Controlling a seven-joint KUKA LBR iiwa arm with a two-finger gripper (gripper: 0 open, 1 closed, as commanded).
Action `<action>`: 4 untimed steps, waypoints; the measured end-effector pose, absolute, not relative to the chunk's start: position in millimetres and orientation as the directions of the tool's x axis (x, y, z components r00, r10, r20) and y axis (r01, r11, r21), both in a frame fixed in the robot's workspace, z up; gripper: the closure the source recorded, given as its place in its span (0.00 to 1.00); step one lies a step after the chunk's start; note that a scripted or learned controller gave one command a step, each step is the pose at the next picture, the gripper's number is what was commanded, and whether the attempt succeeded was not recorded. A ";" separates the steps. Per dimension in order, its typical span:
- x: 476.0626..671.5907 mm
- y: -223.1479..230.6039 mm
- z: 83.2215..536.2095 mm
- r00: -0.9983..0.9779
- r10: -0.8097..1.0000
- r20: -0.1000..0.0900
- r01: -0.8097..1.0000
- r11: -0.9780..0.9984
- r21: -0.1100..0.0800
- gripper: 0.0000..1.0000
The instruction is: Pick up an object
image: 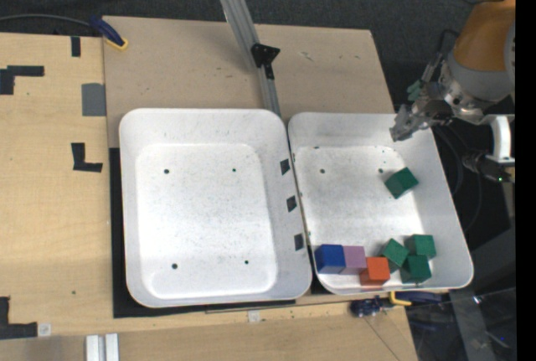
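Nearby, pincer (404, 126), grip state unclear, above right bin's (352, 133) far rim, green cube (401, 182) just beside.

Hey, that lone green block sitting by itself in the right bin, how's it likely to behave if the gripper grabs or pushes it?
The green block looks like a stiff cube, so it should hold its shape when squeezed. Its flat faces suggest that it would slide, not roll, on the right bin. It sits turned at an angle, so the gripper may twist it unless lined up.

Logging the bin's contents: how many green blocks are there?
4: one green block alone mid-bin, three clustered at the right bin's near corner. Others may be hidden.
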State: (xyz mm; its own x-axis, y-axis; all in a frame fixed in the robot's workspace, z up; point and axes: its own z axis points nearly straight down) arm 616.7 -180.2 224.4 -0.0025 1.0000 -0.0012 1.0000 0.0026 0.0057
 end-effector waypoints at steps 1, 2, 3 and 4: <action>617.6 -179.7 259.0 -0.002 1.000 -0.001 1.000 0.002 0.003 1.00; 610.1 -128.7 264.2 -0.006 1.000 0.001 1.000 0.006 0.000 1.00; 606.6 -73.5 246.7 -0.006 1.000 0.002 1.000 0.006 -0.003 1.00; 599.1 -23.2 252.0 -0.007 1.000 0.002 1.000 0.007 -0.001 1.00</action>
